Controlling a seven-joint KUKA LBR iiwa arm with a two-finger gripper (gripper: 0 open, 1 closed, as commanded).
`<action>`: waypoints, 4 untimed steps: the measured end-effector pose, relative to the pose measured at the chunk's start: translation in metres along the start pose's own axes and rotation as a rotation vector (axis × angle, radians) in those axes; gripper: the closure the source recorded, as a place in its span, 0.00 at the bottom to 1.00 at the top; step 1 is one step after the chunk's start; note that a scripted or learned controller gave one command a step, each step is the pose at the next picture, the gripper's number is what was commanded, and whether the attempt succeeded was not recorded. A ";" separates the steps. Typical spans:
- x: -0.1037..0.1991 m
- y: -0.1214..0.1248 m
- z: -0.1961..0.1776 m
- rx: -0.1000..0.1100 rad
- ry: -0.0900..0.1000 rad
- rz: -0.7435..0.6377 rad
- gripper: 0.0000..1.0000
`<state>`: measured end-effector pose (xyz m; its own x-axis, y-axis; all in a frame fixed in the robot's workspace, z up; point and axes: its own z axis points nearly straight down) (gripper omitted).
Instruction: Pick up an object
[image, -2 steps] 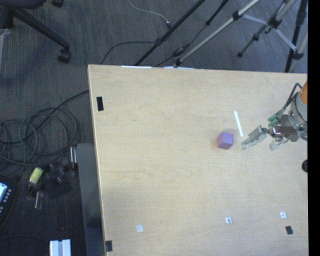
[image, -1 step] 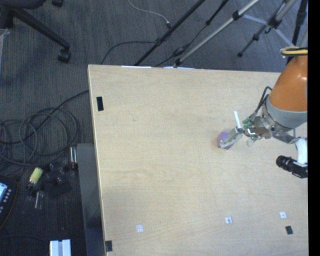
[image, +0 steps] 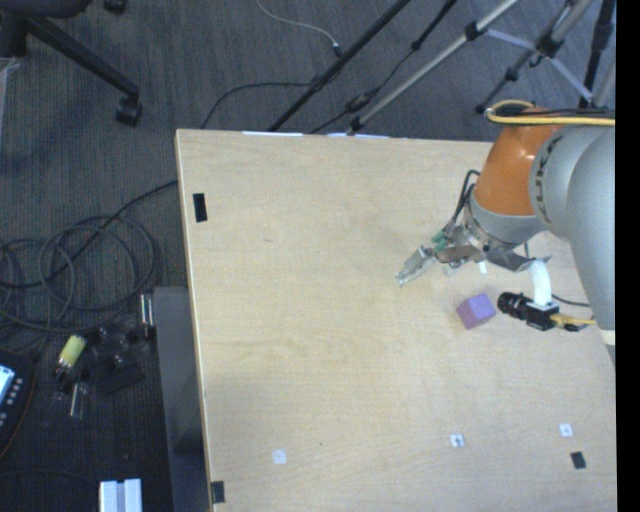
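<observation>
One small purple block (image: 476, 310) on smooth pale wood (image: 320, 330).

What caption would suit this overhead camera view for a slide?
Robot arm reaches in from the right, gripper hovering over a wooden bench beside a small purple block.

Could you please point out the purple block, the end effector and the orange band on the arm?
purple block (image: 476, 310): camera view, middle of its top face.
end effector (image: 405, 276): camera view, between its fingertips.
orange band (image: 512, 172): camera view, middle of the band's visible side.
</observation>
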<state>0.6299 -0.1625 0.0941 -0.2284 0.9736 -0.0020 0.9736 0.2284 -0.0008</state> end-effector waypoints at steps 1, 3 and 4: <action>-0.013 -0.048 -0.038 0.001 0.002 0.021 0.00; -0.025 -0.056 0.003 0.001 0.005 0.008 1.00; -0.035 -0.117 0.011 0.001 0.003 -0.055 1.00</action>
<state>0.5241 -0.2233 0.0829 -0.2820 0.9594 0.0010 0.9594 0.2820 -0.0023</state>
